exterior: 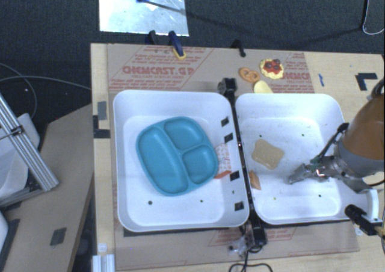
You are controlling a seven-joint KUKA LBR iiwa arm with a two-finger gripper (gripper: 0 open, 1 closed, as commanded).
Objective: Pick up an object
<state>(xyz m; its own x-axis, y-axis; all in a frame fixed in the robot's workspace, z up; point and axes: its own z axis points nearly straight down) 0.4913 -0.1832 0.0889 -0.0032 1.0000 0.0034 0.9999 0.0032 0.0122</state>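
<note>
Arm (366,135) fills the right edge, nearest the lens, its orange band above the wrist; the pincer (299,175) hangs low inside the right bin (289,103), tips pointing left – fingers look drawn close together with nothing between them, though the view is small and I would not swear to the gap. Likeliest target: a tan toast-shaped piece (267,153) lying flat on the bin floor, just left of and above the tips, apart from them. A small orange-brown bit (254,180) lies by the divider wall. Left bin (174,97) holds a blue divided plate (177,154), with a red-and-white scrap (224,160) beside its right rim. Judgement: the approach is under way, no grasp yet. To do it well – open the fingers before closing in, centre them over the toast, come straight down so the tips straddle its short width, and keep clear of the bin wall; a flat piece will slide if nudged from one side. Readable writing: the cardboard sheet (157,67) on the table carries red print, "CHEMCAST GP". Toy snacks (272,68) rest on the cardboard behind the right bin.
</note>
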